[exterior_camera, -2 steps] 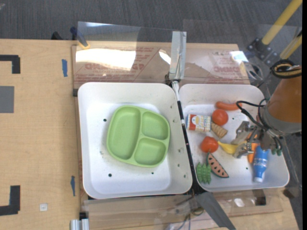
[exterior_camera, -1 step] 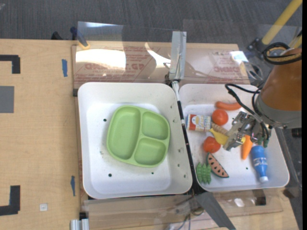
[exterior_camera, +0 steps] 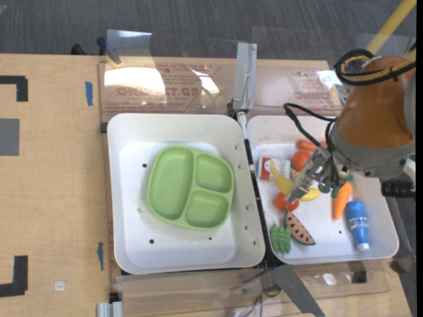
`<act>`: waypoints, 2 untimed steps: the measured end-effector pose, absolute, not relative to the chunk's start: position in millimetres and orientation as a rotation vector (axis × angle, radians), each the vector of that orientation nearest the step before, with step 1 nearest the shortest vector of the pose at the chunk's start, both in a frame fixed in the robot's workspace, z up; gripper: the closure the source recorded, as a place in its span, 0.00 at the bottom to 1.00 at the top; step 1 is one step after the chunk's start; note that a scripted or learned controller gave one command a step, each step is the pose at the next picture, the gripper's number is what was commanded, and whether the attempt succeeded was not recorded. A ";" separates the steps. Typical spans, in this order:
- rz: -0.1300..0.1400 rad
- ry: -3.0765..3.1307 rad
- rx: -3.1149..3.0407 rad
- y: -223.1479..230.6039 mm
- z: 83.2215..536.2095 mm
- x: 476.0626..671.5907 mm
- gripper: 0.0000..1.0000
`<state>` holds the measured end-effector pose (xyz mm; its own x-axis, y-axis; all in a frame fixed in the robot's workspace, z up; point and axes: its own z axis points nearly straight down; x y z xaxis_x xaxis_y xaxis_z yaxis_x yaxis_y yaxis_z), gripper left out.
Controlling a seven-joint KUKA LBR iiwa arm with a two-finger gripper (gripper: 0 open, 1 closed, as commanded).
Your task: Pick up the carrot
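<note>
Claw low over right bin, carrot beside it

Carrot [exterior_camera: 340, 199] lies in the right bin [exterior_camera: 380, 251], toward that bin's right side, about midway between far and near walls. It runs roughly far-to-near, green top at the far end. It rests free on the bin floor, not between the fingers.

Arm [exterior_camera: 373, 114] reaches in from the right edge of the table [exterior_camera: 53, 177], orange band over the bin's far right part. Claw [exterior_camera: 308, 185] hangs low over the middle of the right bin, just left of the carrot. Fingers look slightly parted, tips pointing toward the bin's near left; nothing seen gripped between them. The tips overlap a yellow banana [exterior_camera: 285, 183] in this view; contact cannot be judged.

Other contents of the right bin:
- Blue bottle [exterior_camera: 357, 224], white cap toward the near wall, just beside the carrot on its near right side.
- Watermelon slice [exterior_camera: 299, 229] near the near wall, left of centre.
- Green leafy piece [exterior_camera: 280, 238] by the near left corner.
- Red tomato [exterior_camera: 287, 203] just near of the banana.
- Red and white packet [exterior_camera: 266, 168] close to the left wall.
- Orange-red round items [exterior_camera: 303, 157] toward the far side, partly hidden by the arm and cables.

Left bin [exterior_camera: 132, 243] holds a green divided plate [exterior_camera: 190, 187], three compartments, sitting near the centre.
</note>
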<state>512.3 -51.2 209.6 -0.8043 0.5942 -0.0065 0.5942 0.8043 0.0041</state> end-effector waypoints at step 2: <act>0.002 3.051 0.745 -90.1 124.3 480.0 1.00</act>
